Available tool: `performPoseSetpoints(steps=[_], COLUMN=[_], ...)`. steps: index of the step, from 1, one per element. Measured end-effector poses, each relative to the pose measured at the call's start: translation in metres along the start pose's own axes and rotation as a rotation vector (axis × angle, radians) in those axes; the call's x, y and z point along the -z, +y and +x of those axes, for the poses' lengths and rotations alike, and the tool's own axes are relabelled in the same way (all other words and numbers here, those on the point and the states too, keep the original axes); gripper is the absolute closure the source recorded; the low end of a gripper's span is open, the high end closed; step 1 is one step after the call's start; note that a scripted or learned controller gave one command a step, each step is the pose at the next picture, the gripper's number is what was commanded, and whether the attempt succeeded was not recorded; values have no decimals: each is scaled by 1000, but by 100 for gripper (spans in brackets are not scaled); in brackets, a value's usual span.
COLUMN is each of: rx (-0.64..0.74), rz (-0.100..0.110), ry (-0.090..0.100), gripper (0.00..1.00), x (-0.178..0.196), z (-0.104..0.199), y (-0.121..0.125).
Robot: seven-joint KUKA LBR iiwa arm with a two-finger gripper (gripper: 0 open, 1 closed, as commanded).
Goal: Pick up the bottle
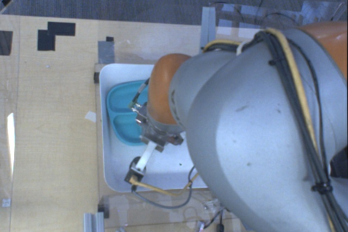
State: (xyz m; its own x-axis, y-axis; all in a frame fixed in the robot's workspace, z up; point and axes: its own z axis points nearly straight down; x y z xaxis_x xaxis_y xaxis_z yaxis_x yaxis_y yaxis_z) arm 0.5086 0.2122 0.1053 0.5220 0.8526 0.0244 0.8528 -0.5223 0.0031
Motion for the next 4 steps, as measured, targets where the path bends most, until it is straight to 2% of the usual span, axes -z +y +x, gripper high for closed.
performPoseSetpoints(steps=[1, 2, 3, 4], rx=[231, 238, -512, -816], rz=[3, 5, 0, -3], ry=[-26, -30, -27, -21], gripper=[100, 100, 100, 100], x=[133, 141, 156, 184], z=[44, 44, -30, -68], y=[31, 31, -5, 20])
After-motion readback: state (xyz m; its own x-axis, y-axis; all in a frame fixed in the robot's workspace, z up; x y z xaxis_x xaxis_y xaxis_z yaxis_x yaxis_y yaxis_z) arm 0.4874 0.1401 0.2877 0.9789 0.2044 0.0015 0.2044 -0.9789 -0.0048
